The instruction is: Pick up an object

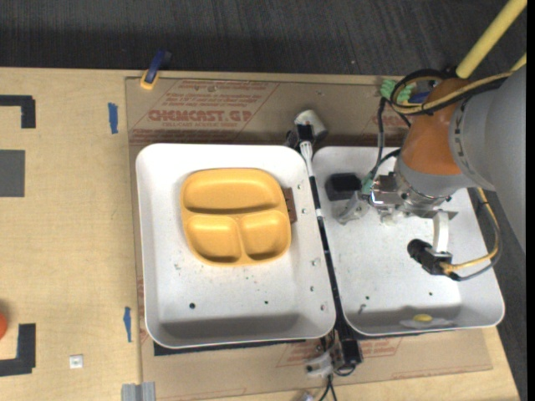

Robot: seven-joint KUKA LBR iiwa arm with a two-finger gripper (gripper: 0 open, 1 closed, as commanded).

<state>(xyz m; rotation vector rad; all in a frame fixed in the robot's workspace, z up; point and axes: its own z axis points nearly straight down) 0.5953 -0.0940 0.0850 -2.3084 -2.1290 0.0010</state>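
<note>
The big grey arm (pixel 493 132) reaches into the right white bin (pixel 468 303) at the frame's right. A yellow divided tray (pixel 236 215) sits in the left white bin (pixel 159 249), mid-frame. The claw (pixel 349 199) hangs in the right bin's upper left corner; I cannot tell how it is set.

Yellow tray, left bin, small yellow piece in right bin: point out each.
yellow tray (pixel 236 215), camera view, central ridge.
left bin (pixel 167 299), camera view, bare floor.
small yellow piece (pixel 424 317), camera view, its middle.
</note>
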